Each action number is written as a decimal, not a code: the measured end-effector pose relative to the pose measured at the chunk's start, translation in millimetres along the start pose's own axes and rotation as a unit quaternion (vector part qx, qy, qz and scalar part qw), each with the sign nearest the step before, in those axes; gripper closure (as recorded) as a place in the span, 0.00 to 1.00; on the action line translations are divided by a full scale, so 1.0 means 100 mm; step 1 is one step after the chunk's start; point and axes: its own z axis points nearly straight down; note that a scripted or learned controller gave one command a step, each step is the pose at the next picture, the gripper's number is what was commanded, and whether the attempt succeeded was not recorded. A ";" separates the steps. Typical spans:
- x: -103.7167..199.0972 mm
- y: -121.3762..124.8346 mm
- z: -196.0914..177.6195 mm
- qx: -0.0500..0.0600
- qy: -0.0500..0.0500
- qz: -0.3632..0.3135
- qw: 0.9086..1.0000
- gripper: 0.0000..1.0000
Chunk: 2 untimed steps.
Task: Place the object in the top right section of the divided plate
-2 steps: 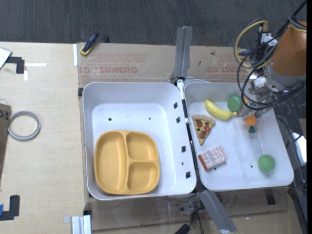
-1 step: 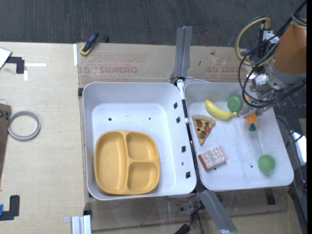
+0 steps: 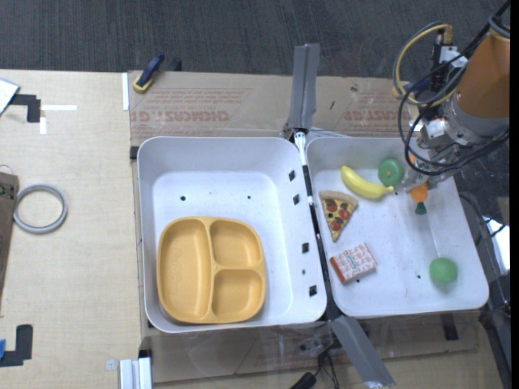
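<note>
Carrot (image 3: 418, 194) lies just beneath the hand (image 3: 422, 177); its grip state cannot be told.

Roll of grey tape (image 3: 36, 208) seen lying flat near left edge of bench (image 3: 81, 298). Blue-and-yellow clip thing (image 3: 148, 72) parked at far edge, on cardboard sheet (image 3: 219, 108) tucked behind both bins. White tape strip (image 3: 58, 109) and black bracket (image 3: 29, 106) spotted at far left corner, another black bracket (image 3: 21, 341) at near left corner. Grey divider bar (image 3: 304, 83) standing upright at far edge, between bins.
</note>
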 end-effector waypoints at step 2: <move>-0.02 -0.03 -0.21 0.007 -0.003 0.006 1.000 1.00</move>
